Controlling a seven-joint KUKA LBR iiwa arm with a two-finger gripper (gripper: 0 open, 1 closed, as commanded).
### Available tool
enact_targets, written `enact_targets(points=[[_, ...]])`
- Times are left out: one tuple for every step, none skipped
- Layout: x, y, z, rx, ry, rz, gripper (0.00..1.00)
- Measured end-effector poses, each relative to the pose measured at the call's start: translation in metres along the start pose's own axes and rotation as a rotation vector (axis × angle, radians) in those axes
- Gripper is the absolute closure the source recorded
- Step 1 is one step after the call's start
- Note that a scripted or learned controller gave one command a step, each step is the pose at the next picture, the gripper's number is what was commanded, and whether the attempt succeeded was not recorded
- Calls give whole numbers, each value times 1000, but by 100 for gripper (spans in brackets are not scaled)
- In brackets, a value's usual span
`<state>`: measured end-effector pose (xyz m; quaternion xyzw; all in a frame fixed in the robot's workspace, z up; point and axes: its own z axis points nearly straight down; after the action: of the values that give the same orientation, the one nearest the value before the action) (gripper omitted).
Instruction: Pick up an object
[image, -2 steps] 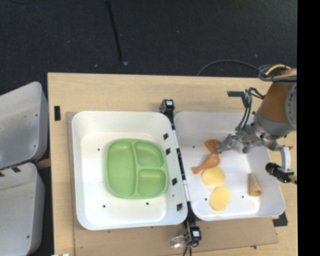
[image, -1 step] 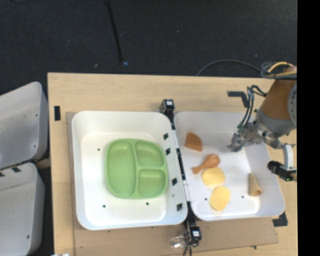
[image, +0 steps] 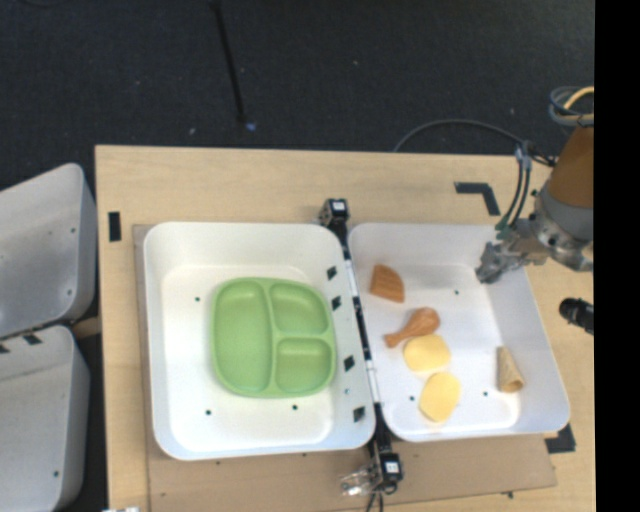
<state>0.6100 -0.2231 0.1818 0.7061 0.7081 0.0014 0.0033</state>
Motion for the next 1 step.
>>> enact_targets(points=[[-2,1,-21,3,1,-1,100]])
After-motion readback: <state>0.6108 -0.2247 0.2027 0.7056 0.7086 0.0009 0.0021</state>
